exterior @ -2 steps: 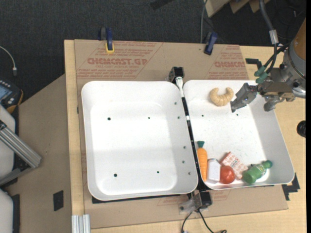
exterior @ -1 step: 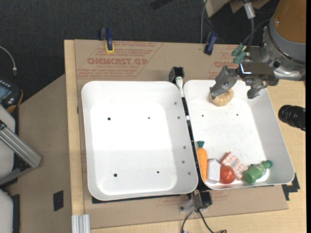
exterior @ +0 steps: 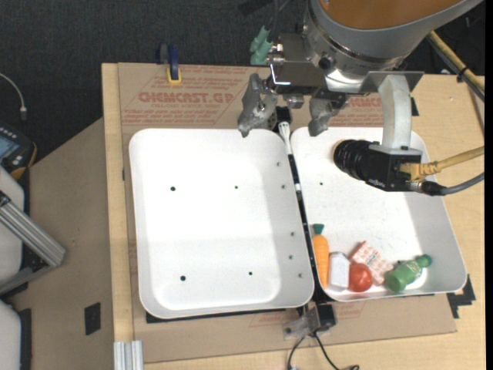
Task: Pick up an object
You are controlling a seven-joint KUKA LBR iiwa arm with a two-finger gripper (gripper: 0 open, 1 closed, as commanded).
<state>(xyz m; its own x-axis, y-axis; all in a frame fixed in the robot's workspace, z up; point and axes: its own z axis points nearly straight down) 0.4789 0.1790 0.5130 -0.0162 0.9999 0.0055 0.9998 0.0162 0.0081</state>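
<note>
Two white bins side by side on bench: left bin [exterior: 154, 206], right bin [exterior: 439, 230]. Arm [exterior: 385, 10] in from upper right, grey with orange band, wrist pointed down over far end of the bins, right above the seam between them. Gripper [exterior: 286, 118] hanging at the far rims, two fingers spread apart, one finger [exterior: 253, 114] over far edge of left bin, other over far edge of right bin; nothing between them. Black cylindrical camera unit [exterior: 370, 164] on white bracket jutting off the wrist, over right bin. All objects bunched at near end of right bin, well apart from gripper: carrot [exterior: 320, 254] along the left wall, small white block [exterior: 338, 269] just beside it, red object [exterior: 360, 277], red-and-white packet [exterior: 371, 257], green bottle [exterior: 407, 274] lying on its side.
</note>
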